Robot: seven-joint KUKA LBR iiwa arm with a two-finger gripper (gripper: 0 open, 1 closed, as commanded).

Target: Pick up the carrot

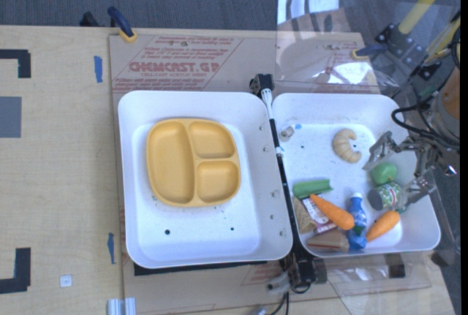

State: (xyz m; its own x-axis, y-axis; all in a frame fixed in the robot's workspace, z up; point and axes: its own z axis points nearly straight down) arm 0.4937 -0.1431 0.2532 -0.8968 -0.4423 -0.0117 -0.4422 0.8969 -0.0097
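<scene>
Camera view, carrot [333, 212] left of end effector [398, 167], seemingly open, holding nothing.

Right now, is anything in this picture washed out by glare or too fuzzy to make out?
In the camera view, a clear sheet behind the right bin throws bright glare, hiding what lies under it; the white bins look evenly lit, with soft shadows; the end effector is a metallic tangle too fuzzy to read; the two carrots and yellow tray are sharp.
</scene>
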